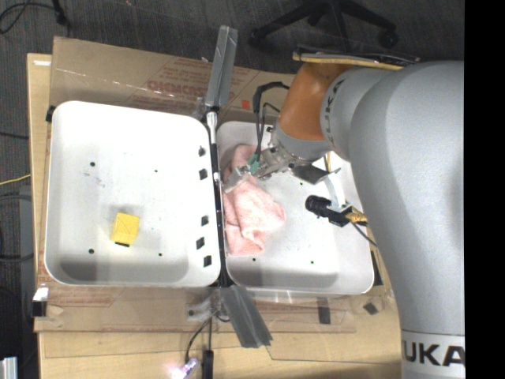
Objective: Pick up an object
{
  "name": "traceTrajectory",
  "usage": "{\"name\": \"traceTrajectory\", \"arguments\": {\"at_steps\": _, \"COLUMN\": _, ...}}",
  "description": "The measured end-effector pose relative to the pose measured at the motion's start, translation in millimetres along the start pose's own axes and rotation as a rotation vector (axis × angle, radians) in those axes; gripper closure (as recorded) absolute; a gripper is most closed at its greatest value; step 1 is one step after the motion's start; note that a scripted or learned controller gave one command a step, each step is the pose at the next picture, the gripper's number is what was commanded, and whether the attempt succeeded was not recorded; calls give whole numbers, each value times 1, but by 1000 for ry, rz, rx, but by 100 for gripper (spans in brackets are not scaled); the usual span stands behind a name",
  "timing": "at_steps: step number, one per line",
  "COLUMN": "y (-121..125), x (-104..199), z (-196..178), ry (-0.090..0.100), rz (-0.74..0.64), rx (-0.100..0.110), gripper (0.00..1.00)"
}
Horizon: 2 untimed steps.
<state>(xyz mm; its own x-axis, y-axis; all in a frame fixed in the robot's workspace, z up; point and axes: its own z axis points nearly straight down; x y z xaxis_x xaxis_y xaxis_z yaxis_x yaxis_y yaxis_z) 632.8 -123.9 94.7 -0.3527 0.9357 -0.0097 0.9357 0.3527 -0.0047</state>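
Note:
A crumpled pink cloth (251, 212) lies along the left side of the right bin (316, 271). In the left bin (95, 133), near its front left, sits a small yellow block (125, 228). My gripper (257, 167) is low in the right bin's back left part, right over the upper end of the pink cloth and seemingly touching it. The wrist and the orange band above it hide the back of that bin.
A grey divider bar (215, 133) runs between the two bins, close to the gripper's left. The arm's big grey body covers the right side of the right bin. Cardboard lies under and behind both bins.

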Motion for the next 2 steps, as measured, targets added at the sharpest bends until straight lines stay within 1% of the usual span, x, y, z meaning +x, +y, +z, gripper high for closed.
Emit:
{"name": "traceTrajectory", "arguments": {"at_steps": 1, "y": 2, "x": 3, "z": -10, "ry": 6, "rz": -7, "rx": 0, "gripper": 100}}
{"name": "traceTrajectory", "arguments": {"at_steps": 2, "y": 24, "x": -4, "z": -77, "ry": 10, "rz": 243, "rx": -2, "gripper": 100}}
